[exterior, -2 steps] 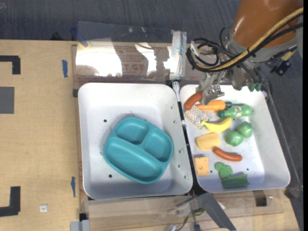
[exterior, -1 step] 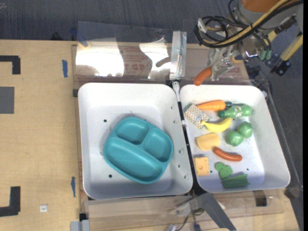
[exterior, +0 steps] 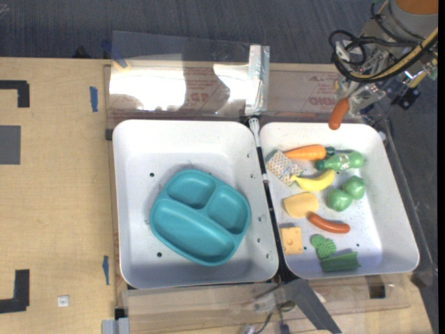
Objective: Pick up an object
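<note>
My claw (exterior: 356, 101), upper right of frame, grips an orange sausage (exterior: 338, 113), lifted above the right bin (exterior: 400, 207); pick looks done.

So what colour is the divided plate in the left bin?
Teal; the divided plate shows plainly in the camera view, lying in the left bin.

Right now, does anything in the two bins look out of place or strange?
One thing stands out: an orange sausage-shaped piece hangs tilted at the gripper, above the right bin's back rim, apart from the other toy food. The teal tray sits askew in the left bin.
</note>
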You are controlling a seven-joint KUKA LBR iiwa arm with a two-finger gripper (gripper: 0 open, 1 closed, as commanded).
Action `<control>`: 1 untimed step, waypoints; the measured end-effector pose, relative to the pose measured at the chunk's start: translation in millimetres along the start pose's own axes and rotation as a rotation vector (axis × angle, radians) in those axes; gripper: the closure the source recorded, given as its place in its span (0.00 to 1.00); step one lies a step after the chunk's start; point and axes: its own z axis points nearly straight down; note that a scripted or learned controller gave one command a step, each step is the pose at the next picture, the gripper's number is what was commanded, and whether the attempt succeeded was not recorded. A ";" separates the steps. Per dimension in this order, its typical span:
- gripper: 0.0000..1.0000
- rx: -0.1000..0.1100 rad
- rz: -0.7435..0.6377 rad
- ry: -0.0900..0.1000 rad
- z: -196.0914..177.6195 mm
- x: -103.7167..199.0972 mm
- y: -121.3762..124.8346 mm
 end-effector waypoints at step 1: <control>1.00 -0.009 -0.040 0.006 63.6 -16.9 31.1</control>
